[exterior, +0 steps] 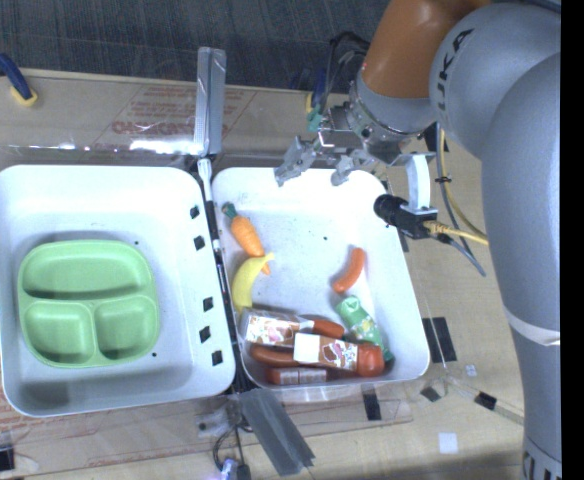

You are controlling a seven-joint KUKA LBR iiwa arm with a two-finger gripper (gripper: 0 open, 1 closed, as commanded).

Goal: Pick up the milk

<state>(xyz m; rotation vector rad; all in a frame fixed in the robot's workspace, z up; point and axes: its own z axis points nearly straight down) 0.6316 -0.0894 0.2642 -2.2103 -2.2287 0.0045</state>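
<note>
While my tool (313,164) hangs open and empty at the bin's far rim, the milk (275,327) lies lengthwise near the front wall.

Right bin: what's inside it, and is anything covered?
The right bin holds a carrot, banana, sausage, green bottle and two cartons piled at its front edge. The cartons partly cover red items beneath; what those are cannot be told.

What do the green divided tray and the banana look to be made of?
Green tray: apparently moulded plastic, matte to satin, with an even colour and soft rounded compartment edges. Banana: probably a plastic toy; it has a smooth uniform yellow surface with a slight sheen and no spots.
</note>
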